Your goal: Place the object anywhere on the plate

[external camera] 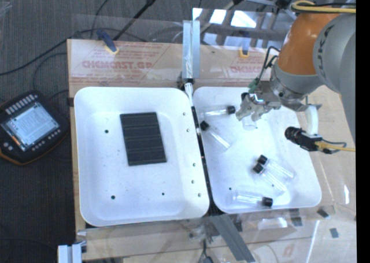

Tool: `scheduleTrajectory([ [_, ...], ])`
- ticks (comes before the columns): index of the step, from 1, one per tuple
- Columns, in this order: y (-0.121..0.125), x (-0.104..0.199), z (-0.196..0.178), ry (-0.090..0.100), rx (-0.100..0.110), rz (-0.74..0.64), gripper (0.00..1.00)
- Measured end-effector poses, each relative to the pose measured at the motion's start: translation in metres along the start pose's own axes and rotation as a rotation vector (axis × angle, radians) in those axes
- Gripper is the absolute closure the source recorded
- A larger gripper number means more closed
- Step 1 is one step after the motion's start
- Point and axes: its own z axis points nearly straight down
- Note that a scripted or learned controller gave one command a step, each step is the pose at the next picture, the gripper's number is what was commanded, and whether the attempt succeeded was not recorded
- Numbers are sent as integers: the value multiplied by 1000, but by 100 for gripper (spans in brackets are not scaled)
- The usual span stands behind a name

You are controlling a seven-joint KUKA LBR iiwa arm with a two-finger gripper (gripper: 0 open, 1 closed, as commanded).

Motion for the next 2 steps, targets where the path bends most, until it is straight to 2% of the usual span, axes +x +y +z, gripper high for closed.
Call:
scheduleTrajectory([
  [1,18,78,-19,4,0,41,100],
  [2,-36,166,-13,4,1,-147,100],
])
